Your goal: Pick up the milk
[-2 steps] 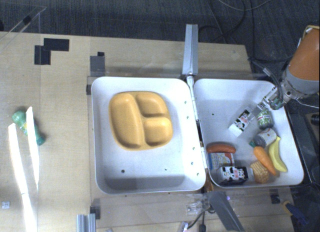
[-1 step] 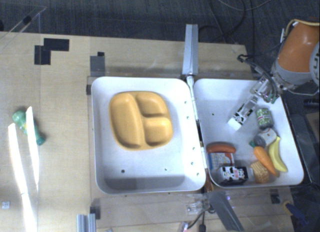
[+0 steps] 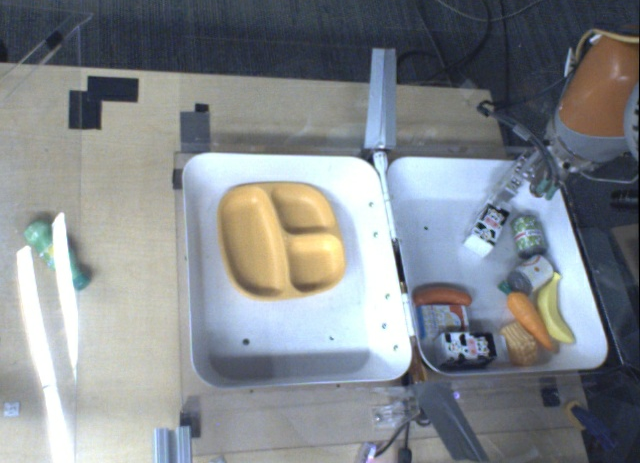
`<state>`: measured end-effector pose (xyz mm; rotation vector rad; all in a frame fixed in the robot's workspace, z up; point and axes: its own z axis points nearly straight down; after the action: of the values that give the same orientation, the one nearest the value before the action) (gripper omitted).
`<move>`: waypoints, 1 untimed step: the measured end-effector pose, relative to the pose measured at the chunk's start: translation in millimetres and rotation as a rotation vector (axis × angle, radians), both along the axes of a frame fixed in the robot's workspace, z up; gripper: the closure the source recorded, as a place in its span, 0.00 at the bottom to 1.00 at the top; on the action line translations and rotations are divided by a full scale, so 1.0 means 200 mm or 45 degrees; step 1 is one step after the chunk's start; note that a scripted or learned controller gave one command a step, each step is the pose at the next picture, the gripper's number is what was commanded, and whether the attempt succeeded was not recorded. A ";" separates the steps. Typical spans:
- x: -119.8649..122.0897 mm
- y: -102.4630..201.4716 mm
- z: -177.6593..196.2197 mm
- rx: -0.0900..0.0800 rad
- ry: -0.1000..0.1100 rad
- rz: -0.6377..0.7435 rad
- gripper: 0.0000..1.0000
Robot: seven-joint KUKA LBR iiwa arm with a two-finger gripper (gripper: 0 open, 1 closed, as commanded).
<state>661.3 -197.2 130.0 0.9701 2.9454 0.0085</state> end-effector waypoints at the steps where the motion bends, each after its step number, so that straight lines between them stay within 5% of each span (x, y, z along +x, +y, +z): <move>1: 0.00 0.00 0.00 0.000 0.000 0.000 0.00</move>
<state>661.3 -197.2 130.0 0.9705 2.9456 0.0089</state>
